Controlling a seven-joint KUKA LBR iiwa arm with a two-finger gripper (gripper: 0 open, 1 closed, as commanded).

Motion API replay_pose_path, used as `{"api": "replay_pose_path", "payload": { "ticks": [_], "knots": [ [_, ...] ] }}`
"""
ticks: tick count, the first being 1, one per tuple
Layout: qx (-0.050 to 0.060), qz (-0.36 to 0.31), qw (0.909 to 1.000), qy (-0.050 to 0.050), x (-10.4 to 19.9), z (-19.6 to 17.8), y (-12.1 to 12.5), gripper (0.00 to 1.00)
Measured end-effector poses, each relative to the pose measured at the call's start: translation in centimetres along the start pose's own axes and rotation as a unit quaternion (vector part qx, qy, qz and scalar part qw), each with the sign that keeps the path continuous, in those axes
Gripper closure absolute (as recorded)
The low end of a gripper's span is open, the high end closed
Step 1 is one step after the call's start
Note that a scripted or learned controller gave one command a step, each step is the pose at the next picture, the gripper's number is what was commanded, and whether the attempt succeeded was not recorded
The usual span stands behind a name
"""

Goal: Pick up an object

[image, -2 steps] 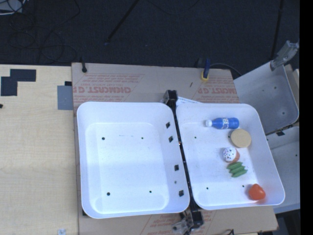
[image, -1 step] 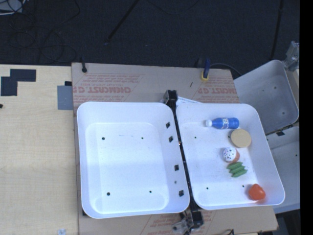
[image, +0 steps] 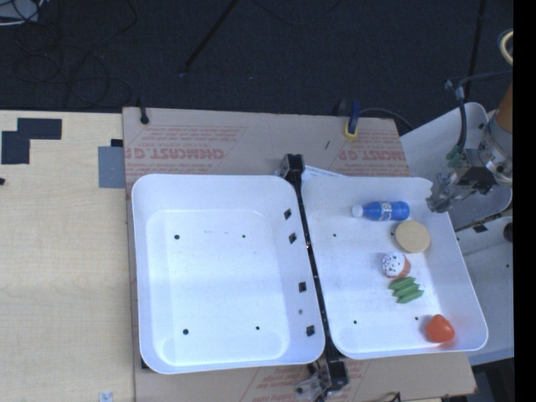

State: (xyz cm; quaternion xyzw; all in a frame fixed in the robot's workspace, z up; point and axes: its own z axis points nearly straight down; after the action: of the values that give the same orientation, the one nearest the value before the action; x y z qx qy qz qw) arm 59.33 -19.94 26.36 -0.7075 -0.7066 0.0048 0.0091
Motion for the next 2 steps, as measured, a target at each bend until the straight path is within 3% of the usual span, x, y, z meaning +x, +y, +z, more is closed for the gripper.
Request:
{"api": "replay_pose_path", "payload": {
  "ticks": [1,2],
  "knots": [
    [-0.009,0.0,1.0,-0.003,-0.2,-1.0,0.4,0.0],
    [-0.011,-0.003,0.9999,-0.004,-1.3,-3.2,4.3,0.0]
  ]
}}
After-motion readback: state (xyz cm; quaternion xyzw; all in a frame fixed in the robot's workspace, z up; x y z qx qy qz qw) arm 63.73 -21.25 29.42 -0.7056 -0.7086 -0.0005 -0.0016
